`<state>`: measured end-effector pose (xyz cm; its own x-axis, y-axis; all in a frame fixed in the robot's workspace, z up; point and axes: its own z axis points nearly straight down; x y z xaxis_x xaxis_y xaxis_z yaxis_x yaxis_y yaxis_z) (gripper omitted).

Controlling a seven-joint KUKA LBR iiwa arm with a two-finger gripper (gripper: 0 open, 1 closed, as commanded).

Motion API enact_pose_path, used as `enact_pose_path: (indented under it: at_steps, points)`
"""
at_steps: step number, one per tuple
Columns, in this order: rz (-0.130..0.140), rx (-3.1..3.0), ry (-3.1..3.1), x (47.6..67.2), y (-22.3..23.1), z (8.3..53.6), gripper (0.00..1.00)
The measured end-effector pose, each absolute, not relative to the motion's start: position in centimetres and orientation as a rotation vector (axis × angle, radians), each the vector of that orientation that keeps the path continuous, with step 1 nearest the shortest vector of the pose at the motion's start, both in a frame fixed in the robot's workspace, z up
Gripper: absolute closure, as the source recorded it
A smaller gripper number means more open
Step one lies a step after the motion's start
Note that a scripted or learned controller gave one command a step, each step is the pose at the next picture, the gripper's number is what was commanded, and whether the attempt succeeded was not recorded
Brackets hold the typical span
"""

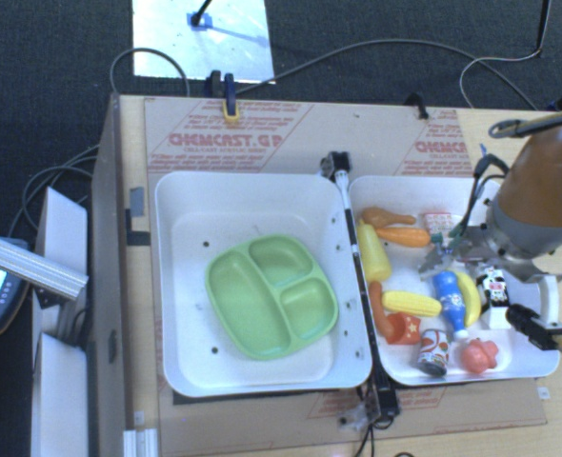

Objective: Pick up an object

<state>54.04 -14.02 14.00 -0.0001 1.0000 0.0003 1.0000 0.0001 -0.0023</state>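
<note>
You have two white bins side by side on the worktop (262,146): the left bin (190,255) holds a single green divided plate (271,296) with three compartments, lying flat near its middle, and the right bin (395,365) holds all the small toys. Count them there: one yellow bottle (372,251) along the left wall, one orange carrot (405,237) near the top with a tan drumstick-like piece (386,218) just above it, one corn cob (411,304) near the middle, one red piece (395,327) just below the corn, one blue bottle (450,300) tilted beside a yellow banana (470,295), one small can (433,352) near the front wall, one pink toy (479,354) to its right, and one black-and-white toy (493,288) by the right side. The arm comes in from the right, its orange band over the right bin. The end effector (450,252) hangs low over the upper middle of that bin, close above the blue bottle and just right of the carrot's tip; you cannot tell how it is set, and nothing is seen clamped in it. Every toy lies on the bin floor.
</note>
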Motion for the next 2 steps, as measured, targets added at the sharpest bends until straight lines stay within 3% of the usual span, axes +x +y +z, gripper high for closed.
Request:
enact_pose_path:
  at_steps: [1,2]
  points:
    - [-0.002,-2.221,-2.223,53.5,-14.1,8.4,0.00]
    - [-0.004,-2.222,-2.225,53.6,-14.1,9.5,1.00]
